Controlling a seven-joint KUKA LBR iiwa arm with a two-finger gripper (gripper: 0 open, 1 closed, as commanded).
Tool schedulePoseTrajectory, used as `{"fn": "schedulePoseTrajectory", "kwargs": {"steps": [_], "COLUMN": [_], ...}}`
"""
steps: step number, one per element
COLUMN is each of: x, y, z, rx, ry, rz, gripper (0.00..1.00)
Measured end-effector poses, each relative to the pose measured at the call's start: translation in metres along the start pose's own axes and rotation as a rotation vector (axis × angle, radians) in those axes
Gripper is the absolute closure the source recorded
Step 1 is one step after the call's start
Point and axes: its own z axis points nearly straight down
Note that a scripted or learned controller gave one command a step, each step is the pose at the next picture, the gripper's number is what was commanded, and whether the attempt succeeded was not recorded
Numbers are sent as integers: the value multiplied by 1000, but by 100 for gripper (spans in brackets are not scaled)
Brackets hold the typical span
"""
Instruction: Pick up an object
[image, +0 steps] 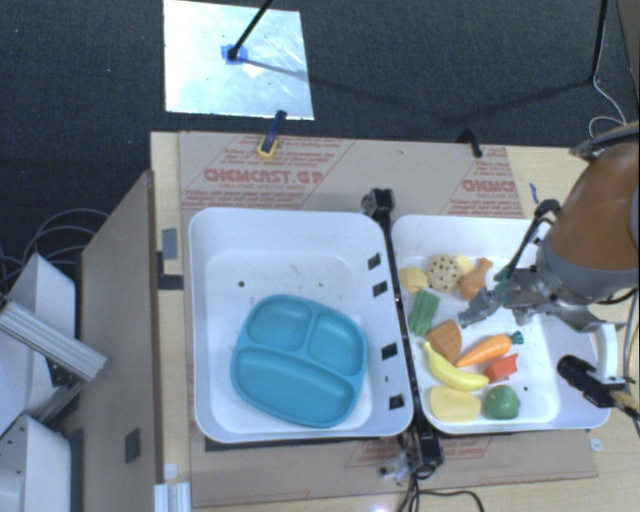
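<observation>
Here, arm: it comes in from the right side, grey body with an orange band, and bends low over the right bin (575, 412).
Gripper (478, 310): it is above the toy food, close to the bread piece (446, 340) and the carrot (485, 350); whether the fingers are apart or together I cannot tell, and nothing shows between them.
Right bin contents: cookie (441, 270), yellow corn piece (413, 279), green pepper (422, 311), banana (450, 371), carrot, small red piece (502, 368), yellow slice (453, 404), green round fruit (501, 402), all lying on the bin floor.
Left bin (210, 300): it holds a blue divided plate (298, 359), lying flat near the front.
Bench: brown cardboard lies under both bins.
</observation>
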Motion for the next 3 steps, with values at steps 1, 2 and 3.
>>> {"fn": "schedulePoseTrajectory", "kwargs": {"steps": [1,2,3], "x": [45,104,180], "y": [-24,-29,16], "z": [-221,-351,-344], "rx": [-20,-19,-3], "ry": [0,2,2], "rz": [-7,-9,-9], "gripper": [0,0,0]}}
